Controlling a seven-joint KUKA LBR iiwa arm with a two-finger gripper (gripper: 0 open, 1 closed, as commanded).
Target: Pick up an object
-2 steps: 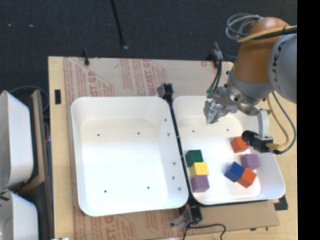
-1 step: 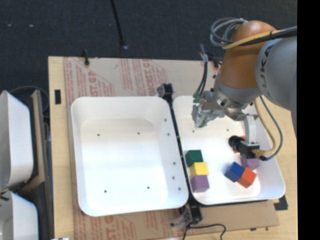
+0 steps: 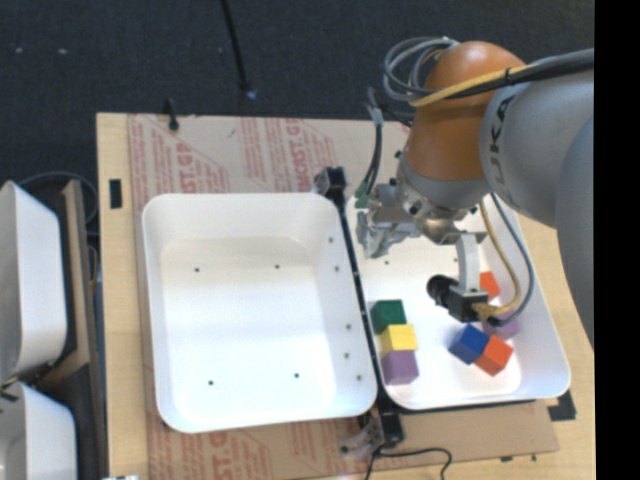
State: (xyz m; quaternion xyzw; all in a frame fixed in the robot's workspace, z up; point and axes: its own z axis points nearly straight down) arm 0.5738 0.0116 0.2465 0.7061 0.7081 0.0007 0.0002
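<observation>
Gripper [image 3: 383,236] hangs over the far left of the right bin [image 3: 540,373]; open or closed, I cannot tell. The green block [image 3: 388,314] lies apart from it, toward the view's bottom, touching the yellow block [image 3: 401,338].

The left bin [image 3: 240,308] and the right bin [image 3: 440,388] are sitting side by side on the worktop [image 3: 118,318]. Three blocks [image 3: 401,339] are lying in a line by the right bin's left wall. Two more blocks [image 3: 468,344] are sitting together to their right.

The arm [image 3: 540,138] partly hides an orange block [image 3: 489,284] and the right bin [image 3: 546,372].
</observation>
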